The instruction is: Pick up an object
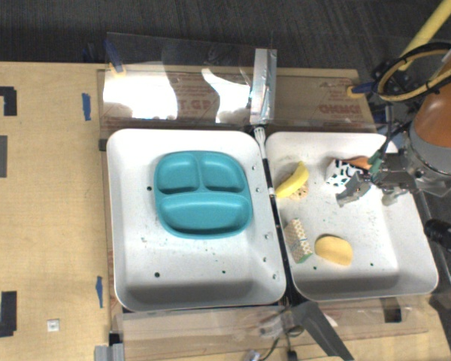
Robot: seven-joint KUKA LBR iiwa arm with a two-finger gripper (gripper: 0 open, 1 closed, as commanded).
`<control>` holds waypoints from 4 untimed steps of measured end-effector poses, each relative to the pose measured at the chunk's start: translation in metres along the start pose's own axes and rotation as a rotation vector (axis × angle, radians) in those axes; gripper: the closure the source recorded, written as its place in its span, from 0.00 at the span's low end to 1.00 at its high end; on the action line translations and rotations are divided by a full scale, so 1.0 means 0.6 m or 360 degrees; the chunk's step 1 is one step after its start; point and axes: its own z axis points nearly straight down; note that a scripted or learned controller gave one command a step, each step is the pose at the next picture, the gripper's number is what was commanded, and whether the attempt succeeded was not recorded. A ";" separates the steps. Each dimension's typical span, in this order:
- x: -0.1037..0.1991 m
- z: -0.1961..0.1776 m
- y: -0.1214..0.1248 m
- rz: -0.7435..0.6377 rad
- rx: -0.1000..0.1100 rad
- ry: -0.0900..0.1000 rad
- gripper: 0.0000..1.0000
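At the right of the frame the tool [358, 189] hangs low over the right bin [413, 277], beside a black-and-white spotted object [337, 176]; whether it grips anything I cannot tell. A banana [292, 180], a yellow lump [334, 250] and a speckled bar [298, 240] lie further left; the left bin [128, 201] holds a teal divided tray [203, 194].

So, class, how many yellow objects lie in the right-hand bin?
2: a curved yellow piece near the bin's upper left, and a rounded yellow lump lower down, towards the front. The gripper may hide others.
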 end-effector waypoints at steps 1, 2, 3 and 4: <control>-0.062 -0.059 -0.006 0.0099 -0.0008 -0.0003 0.00; -0.027 0.161 -0.040 0.0135 0.0009 0.0002 0.00; 0.012 0.270 -0.051 -0.0078 -0.0024 -0.0010 0.00; 0.013 0.258 -0.052 -0.0076 -0.0020 -0.0007 1.00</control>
